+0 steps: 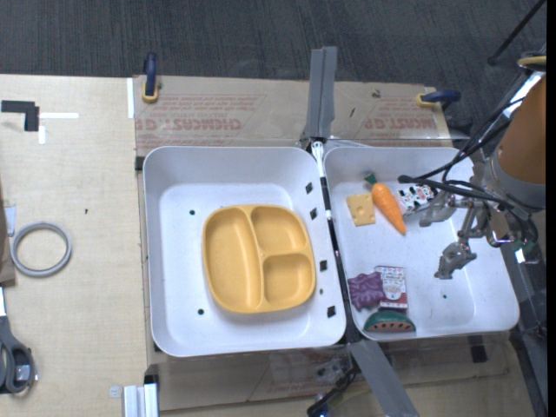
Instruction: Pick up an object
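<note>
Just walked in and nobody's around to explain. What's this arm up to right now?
A robot arm is reaching from the right into the right bin, where small toy foods lie: a carrot, a cheese piece, purple grapes, a small carton and a watermelon slice. Its gripper hangs over a bare part of that bin, right of the toys, with nothing between its fingers. The left bin holds a yellow divided plate.
</note>
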`<control>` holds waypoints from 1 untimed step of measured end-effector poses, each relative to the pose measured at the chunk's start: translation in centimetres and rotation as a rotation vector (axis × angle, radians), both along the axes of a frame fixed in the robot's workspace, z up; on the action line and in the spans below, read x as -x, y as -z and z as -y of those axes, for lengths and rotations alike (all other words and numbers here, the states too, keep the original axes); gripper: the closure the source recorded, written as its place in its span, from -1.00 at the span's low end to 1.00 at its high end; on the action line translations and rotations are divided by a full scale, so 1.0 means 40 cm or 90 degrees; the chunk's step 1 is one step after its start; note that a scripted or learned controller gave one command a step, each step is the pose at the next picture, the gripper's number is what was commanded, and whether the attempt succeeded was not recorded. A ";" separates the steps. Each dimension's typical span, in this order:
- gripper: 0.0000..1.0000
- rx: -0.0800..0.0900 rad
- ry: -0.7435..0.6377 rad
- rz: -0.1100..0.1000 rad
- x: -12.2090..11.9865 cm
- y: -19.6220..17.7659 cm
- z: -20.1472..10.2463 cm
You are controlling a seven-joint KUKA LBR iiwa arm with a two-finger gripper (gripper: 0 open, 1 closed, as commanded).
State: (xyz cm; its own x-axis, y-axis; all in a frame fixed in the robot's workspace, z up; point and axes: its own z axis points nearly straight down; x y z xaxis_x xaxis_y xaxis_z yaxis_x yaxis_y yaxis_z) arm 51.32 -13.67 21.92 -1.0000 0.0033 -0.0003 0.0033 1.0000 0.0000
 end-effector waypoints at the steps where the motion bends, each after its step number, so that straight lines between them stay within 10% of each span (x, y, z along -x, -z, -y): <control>1: -1.00 0.000 -0.035 0.000 0.009 0.003 -0.104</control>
